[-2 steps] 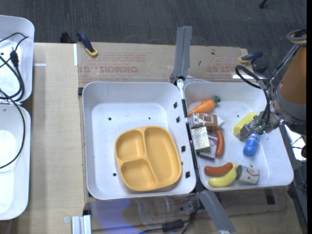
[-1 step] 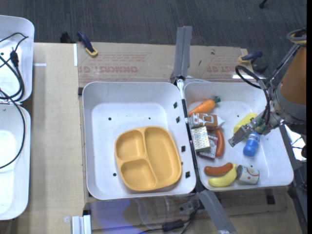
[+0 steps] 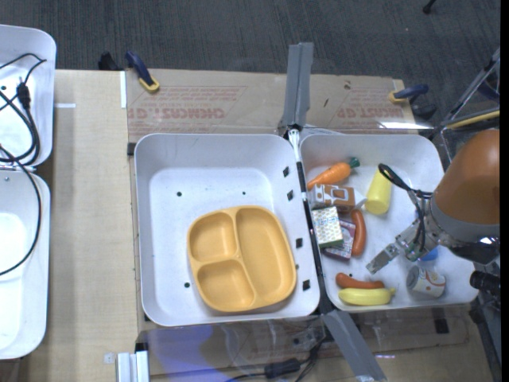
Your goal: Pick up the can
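Observation:
The can (image 3: 426,282) is small, with a white and blue label, and lies near the front right corner of the right bin (image 3: 362,145). My gripper (image 3: 407,247) hangs low over the right bin, just above and to the left of the can. The arm's orange band (image 3: 475,183) comes in from the right and covers part of the bin's right side. Nothing shows held in the gripper.
In the right bin there are also a carrot (image 3: 337,172), a yellow cup (image 3: 379,191), small boxes (image 3: 328,226), a red sausage (image 3: 359,233), a banana (image 3: 366,296) and a black utensil (image 3: 395,177). The left bin (image 3: 159,213) holds a yellow divided plate (image 3: 238,257).

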You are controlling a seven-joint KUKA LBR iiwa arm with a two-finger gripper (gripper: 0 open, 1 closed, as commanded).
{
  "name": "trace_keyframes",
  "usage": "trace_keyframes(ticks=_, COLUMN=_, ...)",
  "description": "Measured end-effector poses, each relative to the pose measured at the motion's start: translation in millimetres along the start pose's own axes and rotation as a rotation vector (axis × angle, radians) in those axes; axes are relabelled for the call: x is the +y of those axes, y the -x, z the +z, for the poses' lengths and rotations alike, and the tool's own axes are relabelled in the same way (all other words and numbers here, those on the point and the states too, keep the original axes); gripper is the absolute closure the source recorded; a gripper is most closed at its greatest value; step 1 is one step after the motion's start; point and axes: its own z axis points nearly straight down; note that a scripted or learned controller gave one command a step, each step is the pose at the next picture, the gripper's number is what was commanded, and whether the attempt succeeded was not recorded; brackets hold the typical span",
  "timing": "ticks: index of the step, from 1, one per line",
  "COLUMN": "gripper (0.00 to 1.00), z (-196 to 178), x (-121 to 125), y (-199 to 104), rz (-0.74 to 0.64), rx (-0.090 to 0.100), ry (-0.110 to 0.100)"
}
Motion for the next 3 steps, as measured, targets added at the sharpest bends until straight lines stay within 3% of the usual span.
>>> trace_keyframes(ticks=1, gripper=0.00, z=-17.2, x=-30.3, y=47.2, rz=-0.065, rx=0.019, ry=0.007)
trace_keyframes(ticks=2, gripper=1.00, z=-26.1, x=-32.1, y=51.2, rz=-0.058, rx=0.006, ry=0.006)
trace_keyframes(ticks=3, gripper=1.00, z=-119.0, x=11.1, y=-28.3, rz=-0.190, rx=-0.003, ry=0.002)
